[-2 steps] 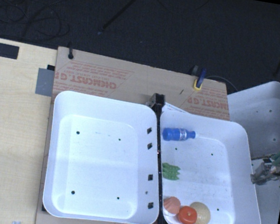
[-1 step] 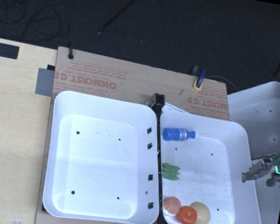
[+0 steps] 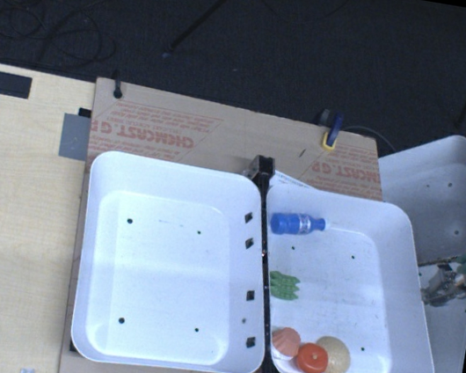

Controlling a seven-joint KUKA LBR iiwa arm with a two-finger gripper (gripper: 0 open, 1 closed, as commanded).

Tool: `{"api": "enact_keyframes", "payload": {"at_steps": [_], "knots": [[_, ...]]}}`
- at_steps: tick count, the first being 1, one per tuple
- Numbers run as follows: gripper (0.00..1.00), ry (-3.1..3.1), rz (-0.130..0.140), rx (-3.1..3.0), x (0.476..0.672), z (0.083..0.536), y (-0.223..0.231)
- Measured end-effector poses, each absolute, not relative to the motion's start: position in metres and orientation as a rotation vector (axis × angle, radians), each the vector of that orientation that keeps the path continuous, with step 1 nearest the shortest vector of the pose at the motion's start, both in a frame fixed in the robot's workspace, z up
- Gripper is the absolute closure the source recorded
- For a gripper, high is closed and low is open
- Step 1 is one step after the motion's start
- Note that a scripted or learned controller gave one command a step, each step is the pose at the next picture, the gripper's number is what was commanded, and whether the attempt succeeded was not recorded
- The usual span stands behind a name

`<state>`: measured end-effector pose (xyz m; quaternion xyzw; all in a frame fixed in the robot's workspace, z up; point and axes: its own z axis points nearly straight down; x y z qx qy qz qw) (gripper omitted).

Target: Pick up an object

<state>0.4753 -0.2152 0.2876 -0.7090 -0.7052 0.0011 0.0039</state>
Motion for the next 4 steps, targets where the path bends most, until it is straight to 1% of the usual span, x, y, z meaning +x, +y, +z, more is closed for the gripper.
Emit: {"api": "enact_keyframes", "payload": {"at_steps": [1, 2, 3, 4], "knots": [[1.0, -2.227, -0.003, -2.223, 0.476, 0.354, -0.214], [1.0, -2.211, 0.009, -2.213, 0.474, 0.23, -0.212], [0.0, -2.216, 0.002, -2.223, 0.475, 0.237, -0.214], [0.0, -2.227, -0.001, -2.22, 0.531, 0.25, -0.213]]}}
